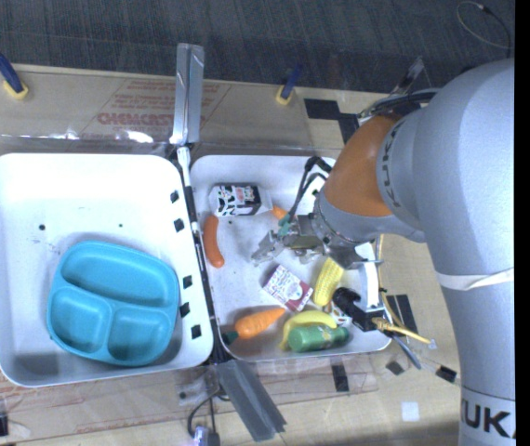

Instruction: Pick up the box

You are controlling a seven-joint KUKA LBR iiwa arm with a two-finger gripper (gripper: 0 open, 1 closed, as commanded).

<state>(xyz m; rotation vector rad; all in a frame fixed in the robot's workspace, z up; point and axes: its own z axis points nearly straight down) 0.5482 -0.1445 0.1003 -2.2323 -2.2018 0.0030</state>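
Observation:
A small pink and white box [286, 287] lies flat in the middle of the right bin [246, 167]. A second small carton with a black and white cow pattern [235, 199] lies near that bin's back left corner. My gripper [280, 243] hangs low over the bin floor, just behind the pink box and in front of the cow carton, with nothing visibly held. The grey arm with its orange band [358, 177] reaches in from the right and covers the bin's right side.
An orange sausage [212, 241] lies by the right bin's left wall. Along the front lie a carrot [258, 322], a banana [307, 320], a green bottle [319, 339] and corn [327, 282]. The left bin [23, 179] holds a blue divided tray [112, 302].

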